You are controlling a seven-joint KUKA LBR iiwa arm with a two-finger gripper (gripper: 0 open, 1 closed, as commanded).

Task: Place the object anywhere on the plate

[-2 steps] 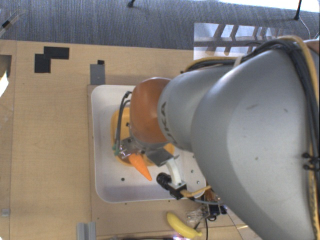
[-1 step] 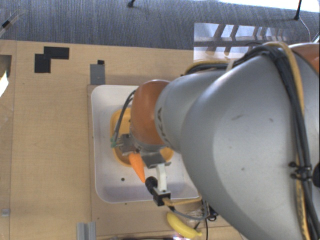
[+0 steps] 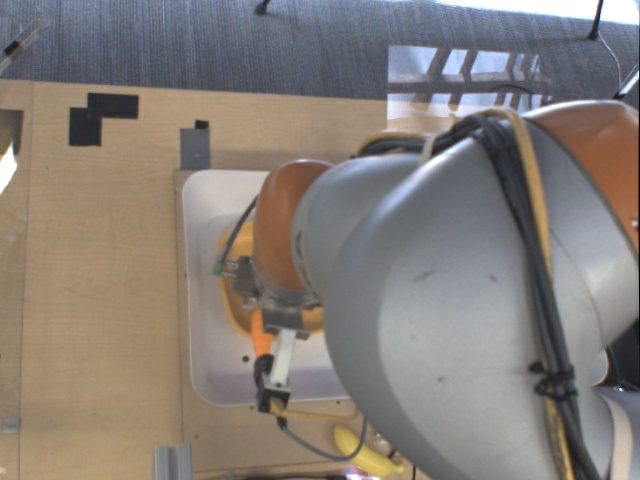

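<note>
Grey casing and an orange band, large and close to the lens, across the right half and more of the camera view: arm (image 3: pixel 450 298), reaching in from the right and bent down over the white bin (image 3: pixel 200 268) on the left. Below the orange band, wrist pointing down into that bin, with the gripper (image 3: pixel 265 313) low over the bin's middle and mostly hidden beneath the wrist; open or closed, cannot tell. Under and around the wrist, curved slices of a yellow plate (image 3: pixel 230 293), flat on the bin floor, seen to the left of the wrist and also as a thin sliver to its right. Right at the plate's near edge, just below the wrist, a small orange piece (image 3: pixel 260 336), narrow and slanted. Possibly the task's object, though too small and too crowded by the wrist to say. Touching the plate's rim or just over it, not clear which, and not clear whether gripped. Beyond the bin's near rim, at the bottom of the view, a yellow elongated thing (image 3: pixel 368 454), half covered by the arm, kind not readable. On the tan bench (image 3: pixel 90 298) to the left, well apart from the bin, a black stepped patch (image 3: pixel 100 118). Just beside the bin's far left corner, a small grey block (image 3: pixel 195 148). Past the bench's far edge, grey carpet (image 3: pixel 150 28).
</note>
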